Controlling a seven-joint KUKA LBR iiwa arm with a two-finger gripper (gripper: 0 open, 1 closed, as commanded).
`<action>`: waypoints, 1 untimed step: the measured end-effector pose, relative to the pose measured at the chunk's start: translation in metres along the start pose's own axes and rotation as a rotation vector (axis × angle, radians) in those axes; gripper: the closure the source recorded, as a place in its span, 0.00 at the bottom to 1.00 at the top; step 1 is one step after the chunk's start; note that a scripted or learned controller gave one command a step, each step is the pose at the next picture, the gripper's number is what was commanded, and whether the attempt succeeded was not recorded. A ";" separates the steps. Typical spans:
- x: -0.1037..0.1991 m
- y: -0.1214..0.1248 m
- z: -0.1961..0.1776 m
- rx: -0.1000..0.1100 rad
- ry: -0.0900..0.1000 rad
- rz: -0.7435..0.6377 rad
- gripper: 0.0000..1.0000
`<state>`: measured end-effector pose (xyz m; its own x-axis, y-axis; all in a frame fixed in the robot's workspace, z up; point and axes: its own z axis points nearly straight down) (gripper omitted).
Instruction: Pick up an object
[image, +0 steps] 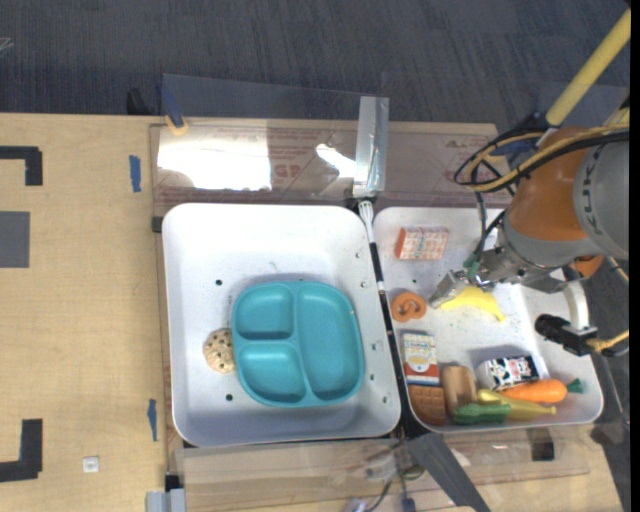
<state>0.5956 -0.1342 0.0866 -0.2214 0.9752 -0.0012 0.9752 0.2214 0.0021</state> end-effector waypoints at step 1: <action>-0.010 -0.036 0.000 -0.001 0.001 0.112 0.00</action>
<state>0.5626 -0.1518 0.0867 -0.1106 0.9939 -0.0004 0.9939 0.1106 0.0029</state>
